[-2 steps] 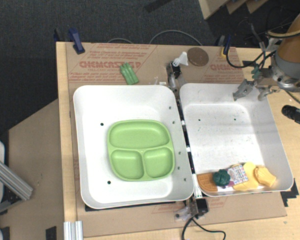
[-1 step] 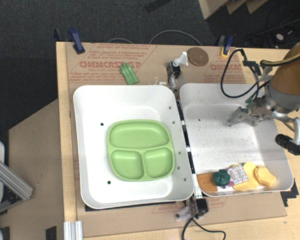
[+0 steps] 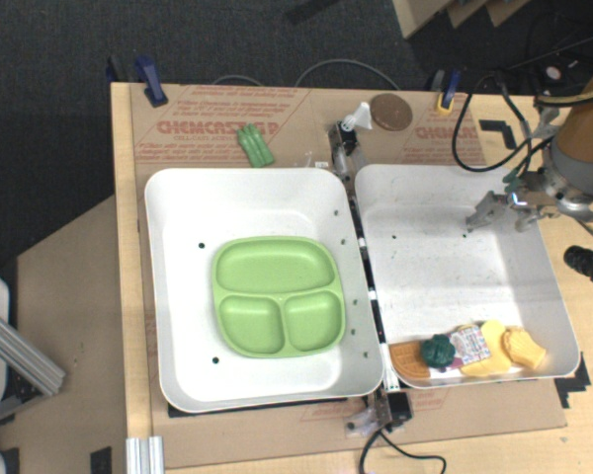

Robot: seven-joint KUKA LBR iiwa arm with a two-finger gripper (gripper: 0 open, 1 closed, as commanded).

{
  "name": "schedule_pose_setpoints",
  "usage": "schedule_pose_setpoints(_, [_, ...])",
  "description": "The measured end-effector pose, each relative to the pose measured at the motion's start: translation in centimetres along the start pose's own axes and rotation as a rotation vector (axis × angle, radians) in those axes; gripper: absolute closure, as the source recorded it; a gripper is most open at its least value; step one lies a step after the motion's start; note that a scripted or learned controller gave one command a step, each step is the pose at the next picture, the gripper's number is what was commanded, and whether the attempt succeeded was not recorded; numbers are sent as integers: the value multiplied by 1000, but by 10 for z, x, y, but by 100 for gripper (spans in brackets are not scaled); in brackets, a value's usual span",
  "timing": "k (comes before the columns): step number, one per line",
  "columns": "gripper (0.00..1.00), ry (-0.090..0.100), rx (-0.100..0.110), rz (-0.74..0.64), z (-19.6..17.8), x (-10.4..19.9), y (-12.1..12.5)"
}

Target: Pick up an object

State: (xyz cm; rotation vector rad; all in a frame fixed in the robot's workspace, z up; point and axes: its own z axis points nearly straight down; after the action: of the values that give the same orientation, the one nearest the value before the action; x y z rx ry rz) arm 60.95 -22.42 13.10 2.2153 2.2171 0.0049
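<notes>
A cluster of small objects lies along the front edge of the right bin (image 3: 455, 265): a brown flat piece (image 3: 405, 359), a dark green lump (image 3: 437, 352), a white patterned packet (image 3: 469, 342), a yellow piece (image 3: 489, 355) and a tan piece (image 3: 525, 348). My gripper (image 3: 502, 215) hangs over the back right part of this bin, far behind the cluster. Its two grey fingers (image 3: 479, 212) are spread apart, open, with nothing between them.
The left bin (image 3: 178, 225) holds a light green divided plate (image 3: 277, 294). On the cardboard behind the bins lie a green toy (image 3: 255, 147), a brown disc (image 3: 390, 114) and a small white item (image 3: 354, 121). Black cables (image 3: 465, 136) loop near the arm.
</notes>
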Motion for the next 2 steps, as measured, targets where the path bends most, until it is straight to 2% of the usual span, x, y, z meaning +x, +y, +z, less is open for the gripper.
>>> schedule_pose_setpoints(1, [0,10,11,-1,48,4,-9])
schedule_pose_setpoints(2, [0,0,-1,-2,12,1,33])
